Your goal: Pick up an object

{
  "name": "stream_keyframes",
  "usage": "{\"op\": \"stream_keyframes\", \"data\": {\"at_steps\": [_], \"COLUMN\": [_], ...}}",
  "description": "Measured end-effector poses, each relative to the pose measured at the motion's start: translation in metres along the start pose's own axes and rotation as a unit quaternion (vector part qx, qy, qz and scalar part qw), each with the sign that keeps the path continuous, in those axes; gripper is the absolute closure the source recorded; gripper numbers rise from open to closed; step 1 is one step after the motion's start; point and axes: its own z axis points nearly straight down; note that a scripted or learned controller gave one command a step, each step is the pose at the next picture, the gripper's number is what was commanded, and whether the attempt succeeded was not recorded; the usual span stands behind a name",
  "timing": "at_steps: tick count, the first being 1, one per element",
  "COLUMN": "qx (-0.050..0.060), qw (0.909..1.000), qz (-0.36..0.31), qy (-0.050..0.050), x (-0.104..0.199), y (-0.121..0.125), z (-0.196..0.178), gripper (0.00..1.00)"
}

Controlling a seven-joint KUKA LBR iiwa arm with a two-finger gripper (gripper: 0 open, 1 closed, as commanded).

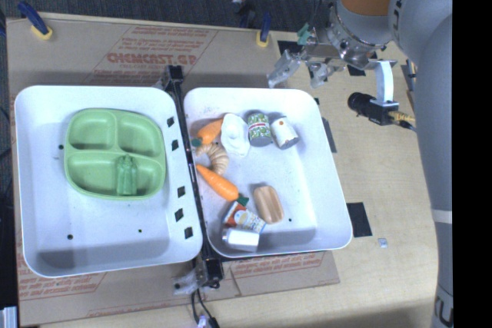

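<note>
Two white bins sit side by side on my bench: the left bin [38, 242] holds a green divided plate [115, 154], and the right bin [327, 200] holds the clutter I could pick from. From the middle of that right bin, I see a carrot [217, 183] at about 9 o'clock, a second carrot [207, 131] near 11, a white cloth-like piece [234, 134] and a small can [258, 127] toward 12, a white cup [284, 132] at 1, a tan bread-like piece [267, 203] at 5, and a small carton [244, 230] at 6. The gripper [304, 71] hangs above the bin's far rim at 12 o'clock, its fingers spread apart, nothing between them.
</note>
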Motion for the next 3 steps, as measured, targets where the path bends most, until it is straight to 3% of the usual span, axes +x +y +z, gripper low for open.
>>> {"op": "stream_keyframes", "data": {"at_steps": [1, 2, 3], "qx": [0.0, 0.001, -0.002], "qw": [1.0, 1.0, 1.0], "qz": [0.0, -0.003, 0.0], "qy": [0.0, -0.001, 0.0], "x": [-0.009, -0.009, 0.026], "y": [-0.046, -0.046, -0.087], "z": [0.198, 0.187, 0.075], "gripper": [0.0, 1.0, 1.0]}}
